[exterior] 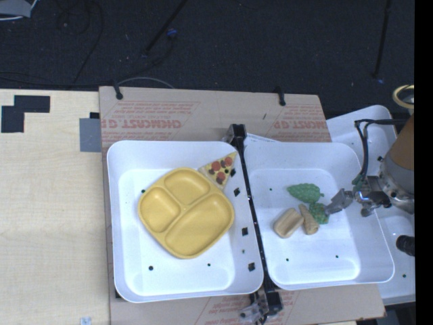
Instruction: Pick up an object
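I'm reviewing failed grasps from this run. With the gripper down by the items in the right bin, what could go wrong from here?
1. The gripper sits at the edge of a tight cluster: green leaf, a smaller green piece and two tan pieces. It may pinch two things or push them apart.
2. The leaf looks thin and flat, so it could slip out.
3. The gripper is low in the right bin; it may scrape the floor.

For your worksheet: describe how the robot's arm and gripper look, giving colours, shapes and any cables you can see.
The arm enters from the right with an orange-brown band above a grey metal wrist. Black cables loop beside it. The gripper is slim, grey and metallic, with narrow fingers reaching over the right bin.
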